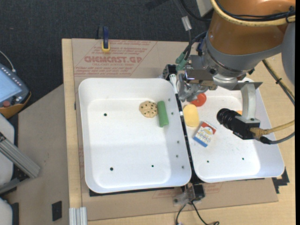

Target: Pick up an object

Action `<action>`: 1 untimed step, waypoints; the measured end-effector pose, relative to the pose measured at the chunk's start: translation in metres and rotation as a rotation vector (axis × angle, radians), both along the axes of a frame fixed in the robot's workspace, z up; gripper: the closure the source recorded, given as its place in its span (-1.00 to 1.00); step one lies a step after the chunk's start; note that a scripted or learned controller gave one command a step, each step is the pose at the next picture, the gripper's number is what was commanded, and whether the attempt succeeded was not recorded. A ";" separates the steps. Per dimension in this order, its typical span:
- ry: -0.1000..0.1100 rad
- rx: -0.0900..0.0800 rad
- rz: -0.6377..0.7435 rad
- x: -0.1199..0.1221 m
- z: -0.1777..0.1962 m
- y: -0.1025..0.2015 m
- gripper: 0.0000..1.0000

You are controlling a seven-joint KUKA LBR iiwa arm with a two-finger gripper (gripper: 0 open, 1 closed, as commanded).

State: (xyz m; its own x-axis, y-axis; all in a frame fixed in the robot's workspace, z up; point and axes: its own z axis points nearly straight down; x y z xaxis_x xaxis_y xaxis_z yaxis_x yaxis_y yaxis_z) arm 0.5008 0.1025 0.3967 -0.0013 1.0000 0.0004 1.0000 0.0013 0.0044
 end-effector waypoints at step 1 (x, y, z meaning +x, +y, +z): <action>0.019 -0.003 0.000 -0.001 -0.127 0.027 1.00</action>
